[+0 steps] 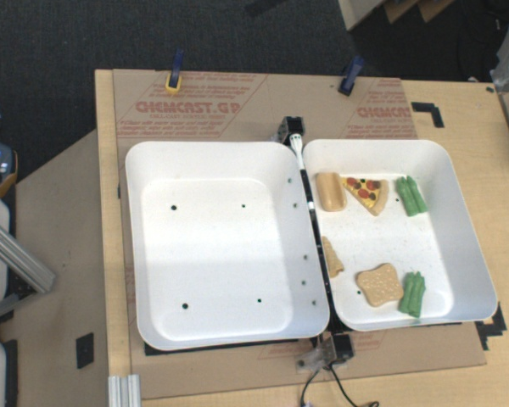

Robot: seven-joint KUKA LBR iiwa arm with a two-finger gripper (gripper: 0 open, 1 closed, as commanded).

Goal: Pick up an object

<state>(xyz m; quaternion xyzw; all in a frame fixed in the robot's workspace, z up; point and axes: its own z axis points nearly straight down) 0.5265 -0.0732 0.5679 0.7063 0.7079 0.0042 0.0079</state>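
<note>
The right bin [458, 227] holds several toy foods. A tan bread roll [329, 191] lies near its upper left, with a pizza slice [366, 192] right beside it and a green bean bundle [411, 196] further right. Toward the front sit a slice of toast [379, 284] and a second green bundle [413, 294] touching its right side. A small tan piece [331, 258] rests against the bin's left wall.
The left bin [212, 244] adjoins the right one along a black hinge strip [310, 219]. Both sit on a cardboard sheet [237, 100] held by a yellow clamp [175, 76] and a blue clamp [351, 75]. A metal rail [17, 257] slants at far left.
</note>
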